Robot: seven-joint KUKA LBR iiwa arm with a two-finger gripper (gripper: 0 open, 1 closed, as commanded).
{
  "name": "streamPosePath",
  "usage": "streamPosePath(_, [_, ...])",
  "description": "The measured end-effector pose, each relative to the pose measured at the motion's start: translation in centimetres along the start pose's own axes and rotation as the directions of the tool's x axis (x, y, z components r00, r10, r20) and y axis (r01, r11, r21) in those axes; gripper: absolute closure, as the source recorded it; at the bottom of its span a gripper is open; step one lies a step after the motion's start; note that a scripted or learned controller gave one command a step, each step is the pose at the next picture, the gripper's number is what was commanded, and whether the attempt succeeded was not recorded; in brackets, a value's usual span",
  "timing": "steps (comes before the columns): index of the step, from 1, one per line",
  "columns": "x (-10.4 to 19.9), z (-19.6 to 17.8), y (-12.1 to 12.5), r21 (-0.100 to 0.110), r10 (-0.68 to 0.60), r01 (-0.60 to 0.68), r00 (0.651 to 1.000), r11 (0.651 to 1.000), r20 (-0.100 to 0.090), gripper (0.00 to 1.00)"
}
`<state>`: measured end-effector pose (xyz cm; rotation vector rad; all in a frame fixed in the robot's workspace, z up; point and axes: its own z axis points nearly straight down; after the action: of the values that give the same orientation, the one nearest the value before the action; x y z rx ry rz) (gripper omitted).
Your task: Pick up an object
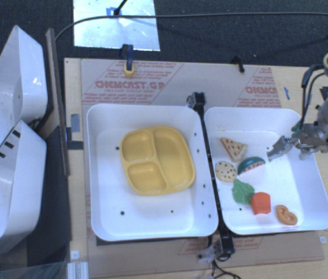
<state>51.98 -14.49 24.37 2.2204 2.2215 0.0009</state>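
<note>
A: Bench first: brown board (169, 77) under two white bins, dark carpet round it. You're asking how far along the pick is?

B: Yes, quick, near to far

A: Nearest you, in the right bin (317, 211), sit the orange pretzel piece (286, 215), red block (260, 203) and green leaf (243, 191), the block and leaf just beside each other. A bit further in: round cookie (226, 171), watermelon slice (251, 165), then the pizza wedge (233, 148). All six lie on the bin floor, none lifted

B: And the tool?

A: Your gripper (280, 149) reaches in from the right side of that bin, tip just beside the watermelon slice, not on it as far as I can see. Nothing sits between the fingers. Whether they're spread or closed I cannot tell, too small and blurred

B: So progress?

A: I'd call it early. Approach looks under way, grasp not yet made, lift still to do. Closest candidate looks like the watermelon slice, but that's my guess

B: Left bin?

A: Left bin (108, 211) holds a yellow divided plate (157, 159), three compartments, well apart from the gripper

B: Any writing?

A: Further back on the board, red print reads CHEMCAST GP, repeated at the right but too cut off and faint to read in full. A yellow-handled clamp (128, 60) sits at the far edge. Beyond it a shiny metal sheet (116, 15) on the carpet, no text I can read
</note>
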Motion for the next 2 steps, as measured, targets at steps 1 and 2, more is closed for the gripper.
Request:
streamPosePath(1, [0.0, -1.1, 0.0, -0.002, -0.001, 0.001, 1.000, 1.000, 0.000, 1.00])
streamPosePath(2, [5.8, -2.9, 0.3, -0.001, -0.005, 0.005, 1.000, 1.000, -0.001, 1.00])
